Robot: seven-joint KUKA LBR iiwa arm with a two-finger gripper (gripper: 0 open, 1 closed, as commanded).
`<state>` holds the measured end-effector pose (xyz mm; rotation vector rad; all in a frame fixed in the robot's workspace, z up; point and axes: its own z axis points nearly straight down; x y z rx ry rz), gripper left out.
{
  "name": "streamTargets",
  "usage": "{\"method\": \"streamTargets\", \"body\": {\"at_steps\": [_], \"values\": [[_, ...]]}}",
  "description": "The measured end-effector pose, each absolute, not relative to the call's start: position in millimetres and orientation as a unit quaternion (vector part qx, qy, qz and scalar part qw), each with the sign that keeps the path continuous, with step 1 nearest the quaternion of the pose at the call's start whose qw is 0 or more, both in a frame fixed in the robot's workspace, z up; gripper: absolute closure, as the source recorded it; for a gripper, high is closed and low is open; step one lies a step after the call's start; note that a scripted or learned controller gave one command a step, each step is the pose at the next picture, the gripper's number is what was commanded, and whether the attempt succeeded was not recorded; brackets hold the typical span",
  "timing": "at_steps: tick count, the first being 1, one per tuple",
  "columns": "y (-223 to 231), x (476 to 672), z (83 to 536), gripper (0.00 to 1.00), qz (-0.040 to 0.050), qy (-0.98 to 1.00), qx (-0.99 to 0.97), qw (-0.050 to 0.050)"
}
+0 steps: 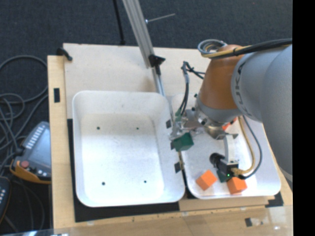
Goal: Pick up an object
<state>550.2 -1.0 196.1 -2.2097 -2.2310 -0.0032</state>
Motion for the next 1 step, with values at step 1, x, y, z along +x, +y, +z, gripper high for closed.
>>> {"method": "streamTargets", "body": {"at_steps": [1], "values": [[93.2, 552.7, 195.9, 1.00, -0.0009, -0.711, -0.703, 0.001]]}}
